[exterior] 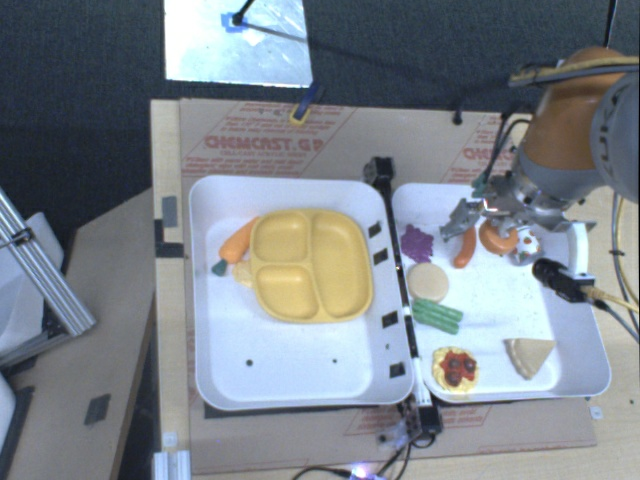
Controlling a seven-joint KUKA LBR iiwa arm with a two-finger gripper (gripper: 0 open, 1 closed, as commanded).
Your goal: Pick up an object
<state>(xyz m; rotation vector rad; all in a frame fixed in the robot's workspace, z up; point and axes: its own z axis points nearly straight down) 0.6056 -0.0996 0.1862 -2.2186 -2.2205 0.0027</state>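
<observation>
— Sausage [465,249] lies at the right bin's [575,363] far side, just beside the hand [478,218]?
— Yes. Hand's spread I cannot tell. Centre it over the sausage, clear of the purple piece [416,241], then lower straight.

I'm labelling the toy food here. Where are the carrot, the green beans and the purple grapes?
carrot [238,239], camera view, middle of its orange body.
green beans [437,315], camera view, centre of the bundle.
purple grapes [416,242], camera view, middle of the cluster.
</observation>
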